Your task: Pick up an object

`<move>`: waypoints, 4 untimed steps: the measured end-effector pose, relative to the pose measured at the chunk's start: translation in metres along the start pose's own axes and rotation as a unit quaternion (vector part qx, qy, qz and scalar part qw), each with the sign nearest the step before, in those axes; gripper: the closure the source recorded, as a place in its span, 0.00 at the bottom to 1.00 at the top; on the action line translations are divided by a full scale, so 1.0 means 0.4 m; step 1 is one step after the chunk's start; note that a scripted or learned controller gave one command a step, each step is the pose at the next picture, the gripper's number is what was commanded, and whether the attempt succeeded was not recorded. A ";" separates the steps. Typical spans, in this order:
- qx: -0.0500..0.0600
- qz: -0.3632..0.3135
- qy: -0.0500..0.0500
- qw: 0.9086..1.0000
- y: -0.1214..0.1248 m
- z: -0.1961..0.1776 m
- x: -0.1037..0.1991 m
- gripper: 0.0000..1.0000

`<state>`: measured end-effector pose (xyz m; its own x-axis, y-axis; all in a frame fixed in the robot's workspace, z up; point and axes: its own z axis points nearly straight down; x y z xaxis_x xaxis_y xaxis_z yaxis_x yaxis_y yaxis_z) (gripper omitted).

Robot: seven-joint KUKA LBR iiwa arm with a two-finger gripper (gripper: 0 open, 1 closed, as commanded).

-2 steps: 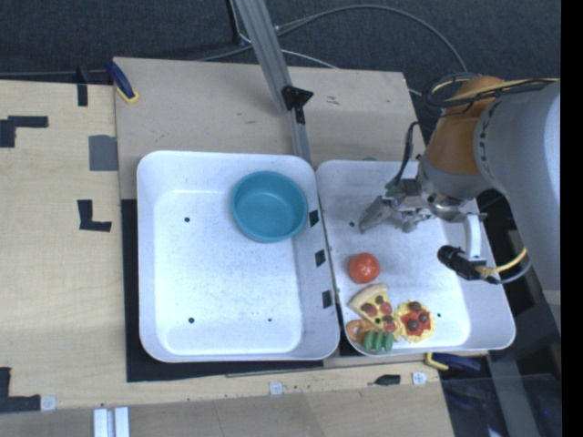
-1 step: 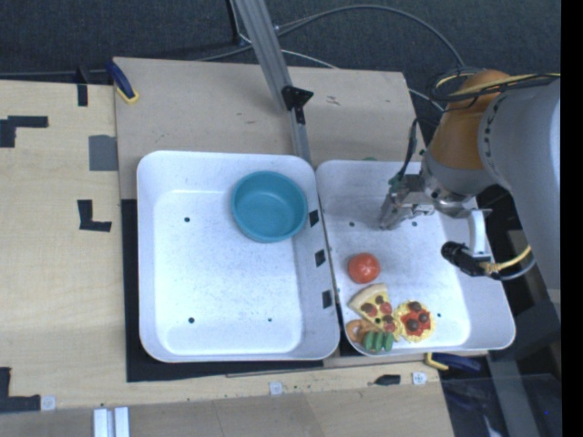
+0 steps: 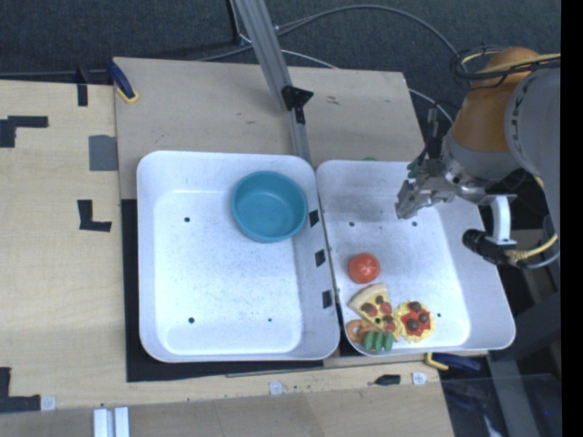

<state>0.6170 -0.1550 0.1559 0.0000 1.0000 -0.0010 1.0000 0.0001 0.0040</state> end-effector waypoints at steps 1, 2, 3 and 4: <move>0.000 0.000 0.000 1.000 0.003 -0.106 0.009 1.00; 0.001 0.000 0.000 1.000 0.004 -0.173 0.009 1.00; 0.003 -0.002 0.001 1.000 0.008 -0.148 0.136 1.00; 0.002 -0.002 0.001 1.000 0.012 -0.138 0.247 1.00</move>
